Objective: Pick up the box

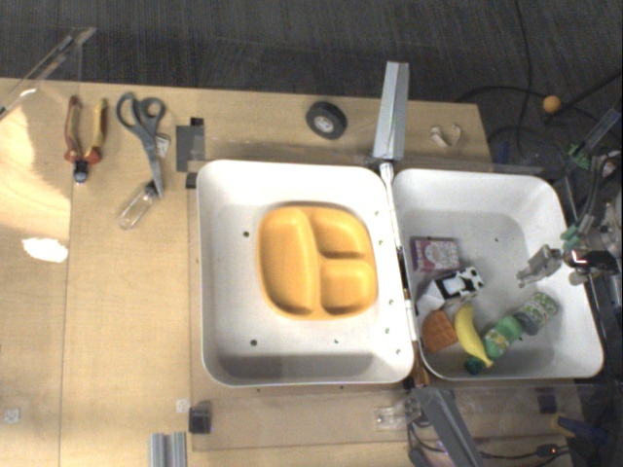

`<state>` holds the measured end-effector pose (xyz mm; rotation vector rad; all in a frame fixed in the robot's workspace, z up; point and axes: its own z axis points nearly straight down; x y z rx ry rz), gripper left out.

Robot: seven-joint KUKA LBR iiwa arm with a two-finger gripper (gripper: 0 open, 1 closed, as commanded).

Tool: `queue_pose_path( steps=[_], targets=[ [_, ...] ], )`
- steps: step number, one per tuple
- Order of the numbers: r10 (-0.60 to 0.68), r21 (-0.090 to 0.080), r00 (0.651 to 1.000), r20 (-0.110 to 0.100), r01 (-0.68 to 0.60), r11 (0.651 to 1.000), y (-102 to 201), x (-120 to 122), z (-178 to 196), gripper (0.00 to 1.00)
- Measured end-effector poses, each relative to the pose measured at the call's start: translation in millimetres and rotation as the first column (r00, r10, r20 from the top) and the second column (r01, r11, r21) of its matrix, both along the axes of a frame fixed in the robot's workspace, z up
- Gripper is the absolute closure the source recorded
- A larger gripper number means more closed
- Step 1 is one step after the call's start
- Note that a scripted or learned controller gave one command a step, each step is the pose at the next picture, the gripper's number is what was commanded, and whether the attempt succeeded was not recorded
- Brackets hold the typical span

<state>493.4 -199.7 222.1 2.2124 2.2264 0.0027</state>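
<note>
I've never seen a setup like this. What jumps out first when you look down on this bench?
The big yellow tray, split into compartments, sits in the middle of the left bin. The right bin holds a clutter of small things: a pink box, a banana and a green bottle. Scissors lie on the bench's far left.

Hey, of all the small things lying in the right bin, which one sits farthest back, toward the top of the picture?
The flat pink-and-white box. It lies above the black-and-white toy, yellow banana and green bottle.
</note>
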Motion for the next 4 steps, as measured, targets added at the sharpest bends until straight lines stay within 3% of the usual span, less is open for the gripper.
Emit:
queue_pose_path(
  steps=[1, 2, 3, 4],
  targets=[
    [-0.088, 0.001, 0.996, 0.000, 0.088, 0.996, 29.5, 76.5, -61.8, 0.00],
    [-0.085, -0.001, 0.996, 0.017, 0.085, 0.996, 98.7, 105.7, -127.9, 0.00],
    [-0.082, -0.002, 0.996, 0.027, 0.082, 0.997, 99.0, 108.6, -115.3, 1.00],
    [-0.081, 0.000, 0.996, 0.026, 0.081, 0.997, 100.4, 108.7, -115.4, 0.00]
  ],
)
